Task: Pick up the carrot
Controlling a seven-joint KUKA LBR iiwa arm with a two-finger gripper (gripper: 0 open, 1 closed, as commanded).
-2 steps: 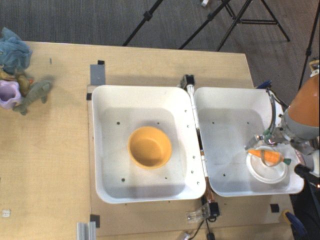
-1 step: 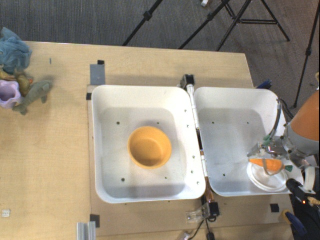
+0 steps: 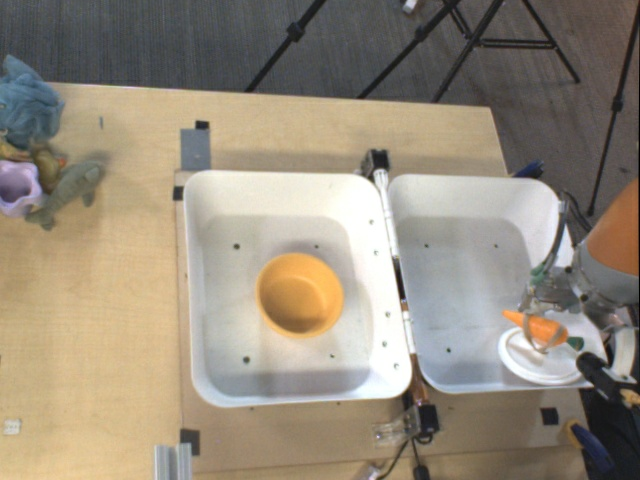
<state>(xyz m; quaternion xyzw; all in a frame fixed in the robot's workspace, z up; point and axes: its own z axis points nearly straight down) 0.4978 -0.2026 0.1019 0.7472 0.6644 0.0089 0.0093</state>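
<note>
At right bin's (image 3: 470, 268) near-right corner, gripper (image 3: 547, 313) over carrot (image 3: 537, 325).

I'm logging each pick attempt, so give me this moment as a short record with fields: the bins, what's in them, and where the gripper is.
left bin: holds a yellow bowl, upright, near the middle
right bin: holds a white plate in its near right corner
carrot: orange, lying on the plate
gripper: at the carrot, over the plate; grasp not clear
bench, far left: blue cloth, purple cup, grey toy
</note>
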